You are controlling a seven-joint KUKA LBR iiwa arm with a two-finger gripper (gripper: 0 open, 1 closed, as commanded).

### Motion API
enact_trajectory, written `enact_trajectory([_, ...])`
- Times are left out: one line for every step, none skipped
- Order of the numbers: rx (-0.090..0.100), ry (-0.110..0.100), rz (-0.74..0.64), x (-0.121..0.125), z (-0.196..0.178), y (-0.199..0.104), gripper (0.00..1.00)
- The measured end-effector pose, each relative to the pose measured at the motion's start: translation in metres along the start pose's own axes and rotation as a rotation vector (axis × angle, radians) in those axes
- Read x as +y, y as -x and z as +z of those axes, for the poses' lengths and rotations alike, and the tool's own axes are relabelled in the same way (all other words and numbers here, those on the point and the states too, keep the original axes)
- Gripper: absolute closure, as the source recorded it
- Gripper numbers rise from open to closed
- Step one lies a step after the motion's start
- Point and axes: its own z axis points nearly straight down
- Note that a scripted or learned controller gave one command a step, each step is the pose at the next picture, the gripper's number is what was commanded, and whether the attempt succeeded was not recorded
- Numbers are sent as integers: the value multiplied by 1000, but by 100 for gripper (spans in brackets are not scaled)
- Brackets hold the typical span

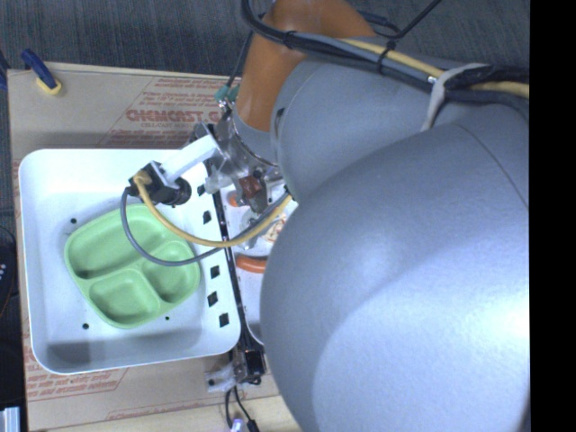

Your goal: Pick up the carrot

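My gripper reaches down at the wall between the two bins, just right of the left bin's edge, and the arm's grey bulk hides most of it. A small orange piece, probably the carrot, peeks out from under the arm in the right bin, close to the dividing wall and below the gripper. Another orange-red patch shows right under the gripper; I cannot tell what it is.
A green divided plate lies in the left white bin. A yellow and grey cable loops from the wrist over that plate. The arm covers the right bin. A blue-and-yellow clip sits on the cardboard at the far left.
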Motion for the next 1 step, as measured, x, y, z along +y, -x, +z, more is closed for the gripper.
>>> enact_trajectory([-5, -5, -132, -4, 159, 18, 0])
